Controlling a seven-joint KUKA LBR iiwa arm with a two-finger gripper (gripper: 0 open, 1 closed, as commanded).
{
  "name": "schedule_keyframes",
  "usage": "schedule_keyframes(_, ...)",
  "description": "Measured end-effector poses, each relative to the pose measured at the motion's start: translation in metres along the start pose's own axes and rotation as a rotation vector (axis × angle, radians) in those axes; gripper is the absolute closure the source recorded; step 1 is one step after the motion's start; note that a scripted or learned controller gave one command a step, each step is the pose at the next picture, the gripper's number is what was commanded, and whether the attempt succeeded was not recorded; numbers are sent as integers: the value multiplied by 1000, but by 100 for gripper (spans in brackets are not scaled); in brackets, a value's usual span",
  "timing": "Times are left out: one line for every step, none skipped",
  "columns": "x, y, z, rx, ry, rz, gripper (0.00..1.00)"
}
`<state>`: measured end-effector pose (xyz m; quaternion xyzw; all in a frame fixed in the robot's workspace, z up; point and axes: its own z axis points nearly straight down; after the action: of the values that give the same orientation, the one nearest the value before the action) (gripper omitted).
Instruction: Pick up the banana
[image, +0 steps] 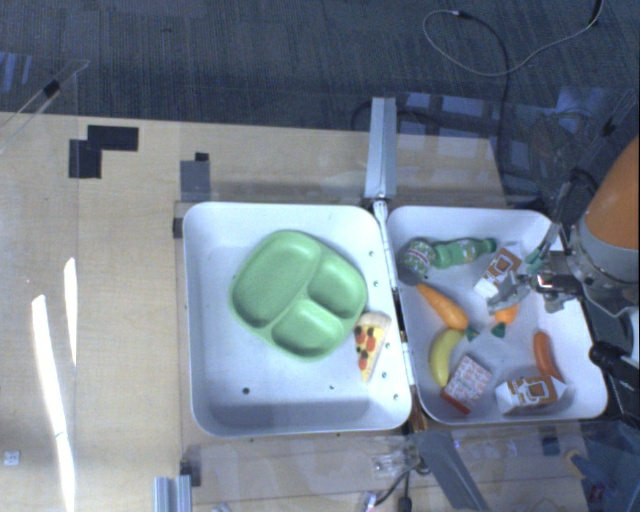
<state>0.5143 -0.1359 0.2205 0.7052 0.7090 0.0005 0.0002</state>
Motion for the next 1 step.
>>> schedule_keyframes(37, -16, 122, -4, -1, -217, 0)
